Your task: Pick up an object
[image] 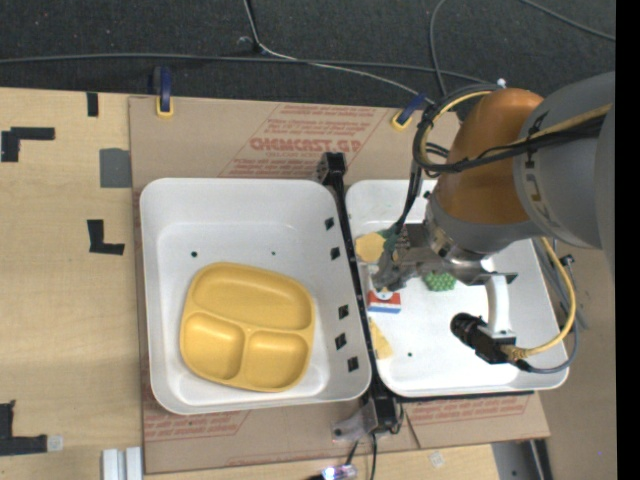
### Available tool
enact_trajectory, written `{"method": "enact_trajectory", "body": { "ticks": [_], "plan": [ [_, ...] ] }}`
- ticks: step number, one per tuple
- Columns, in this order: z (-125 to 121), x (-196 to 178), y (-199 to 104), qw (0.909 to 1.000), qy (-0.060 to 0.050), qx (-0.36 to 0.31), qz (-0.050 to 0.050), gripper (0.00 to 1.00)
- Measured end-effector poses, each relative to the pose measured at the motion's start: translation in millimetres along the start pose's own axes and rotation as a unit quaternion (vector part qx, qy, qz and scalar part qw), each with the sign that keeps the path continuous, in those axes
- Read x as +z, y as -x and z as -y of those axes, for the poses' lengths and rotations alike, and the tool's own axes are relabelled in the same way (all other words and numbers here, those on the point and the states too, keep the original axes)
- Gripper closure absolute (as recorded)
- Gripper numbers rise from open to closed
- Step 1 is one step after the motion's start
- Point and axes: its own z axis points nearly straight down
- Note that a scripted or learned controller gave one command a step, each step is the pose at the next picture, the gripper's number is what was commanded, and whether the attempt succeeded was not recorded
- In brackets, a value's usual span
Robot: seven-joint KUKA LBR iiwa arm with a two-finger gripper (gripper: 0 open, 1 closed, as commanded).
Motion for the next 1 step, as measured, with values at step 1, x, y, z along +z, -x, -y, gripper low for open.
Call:
{"method": "enact_trajectory", "body": {
  "ticks": [1],
  "plan": [
    [13.8, 1.0, -49.0, 1.0, 0.0, 0.0, 0.0, 1.0]
  ]
}}
